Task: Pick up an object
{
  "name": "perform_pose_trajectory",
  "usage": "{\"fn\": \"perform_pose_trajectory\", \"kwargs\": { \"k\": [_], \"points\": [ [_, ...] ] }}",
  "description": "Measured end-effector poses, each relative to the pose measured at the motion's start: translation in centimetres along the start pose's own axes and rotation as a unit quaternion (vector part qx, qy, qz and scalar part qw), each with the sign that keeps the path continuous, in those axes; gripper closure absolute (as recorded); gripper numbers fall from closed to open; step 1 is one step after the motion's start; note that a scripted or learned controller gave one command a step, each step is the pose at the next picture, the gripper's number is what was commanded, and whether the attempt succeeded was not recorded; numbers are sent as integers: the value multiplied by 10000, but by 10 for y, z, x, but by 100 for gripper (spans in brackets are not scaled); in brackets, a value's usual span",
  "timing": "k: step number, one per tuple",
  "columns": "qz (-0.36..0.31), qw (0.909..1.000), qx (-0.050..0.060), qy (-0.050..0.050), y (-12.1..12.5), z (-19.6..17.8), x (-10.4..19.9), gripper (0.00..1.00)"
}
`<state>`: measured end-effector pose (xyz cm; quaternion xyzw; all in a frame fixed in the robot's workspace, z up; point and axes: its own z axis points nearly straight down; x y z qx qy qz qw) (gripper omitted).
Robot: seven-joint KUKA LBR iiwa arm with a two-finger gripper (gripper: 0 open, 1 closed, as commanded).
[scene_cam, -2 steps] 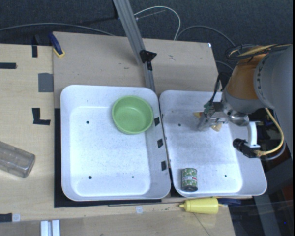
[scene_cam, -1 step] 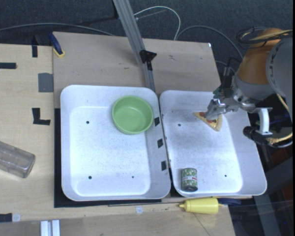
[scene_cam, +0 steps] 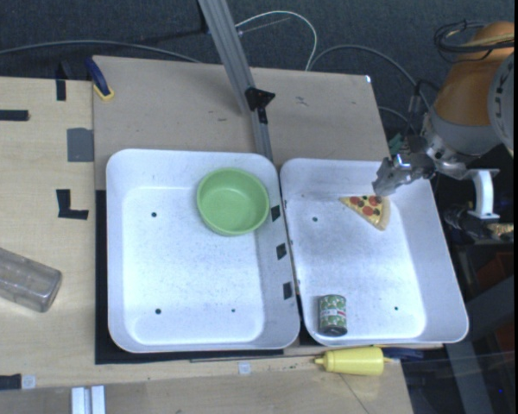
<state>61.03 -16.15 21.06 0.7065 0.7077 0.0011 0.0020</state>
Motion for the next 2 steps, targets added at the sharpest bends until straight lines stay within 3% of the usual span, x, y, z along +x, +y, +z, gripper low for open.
{"fn": "perform_pose_trajectory", "kwargs": {
  "k": [2],
  "points": [
    [-28, 10000, 21, 16, 17, -14, 107, 100]
  ]
}}
